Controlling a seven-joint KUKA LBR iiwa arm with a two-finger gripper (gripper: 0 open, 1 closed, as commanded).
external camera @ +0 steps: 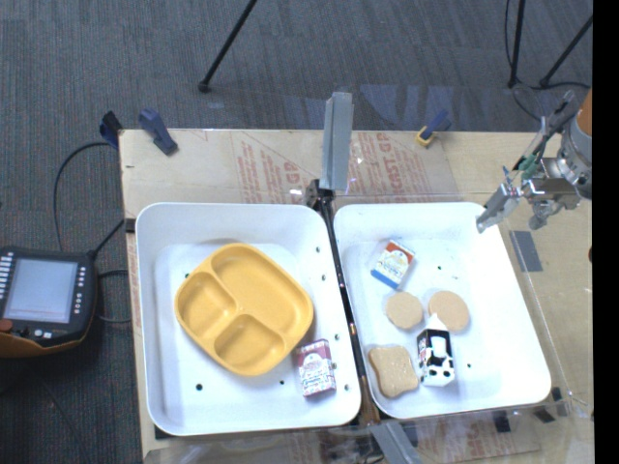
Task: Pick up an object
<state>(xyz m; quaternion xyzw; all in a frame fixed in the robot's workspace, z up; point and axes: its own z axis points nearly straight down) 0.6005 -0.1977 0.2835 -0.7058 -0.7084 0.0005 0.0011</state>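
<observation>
I get even, fairly bright overhead light with soft, short shadows. The two white bins (155,259) run close to washed out, and there is faint glare on the bench (261,167) near twelve o'clock. Fine detail is soft and grainy; the carpet (116,46) reads dim.

Left bin: yellow sectioned plate (244,307) lying flat at centre; small maroon carton (315,367) on its side at its 4 o'clock. Right bin: blue-and-red carton (393,263) at 11 o'clock; two round tan biscuits (404,310) (449,310) mid-bin; toast slice (392,370) and cow-print carton (436,357) at 7 and 6 o'clock.
</observation>
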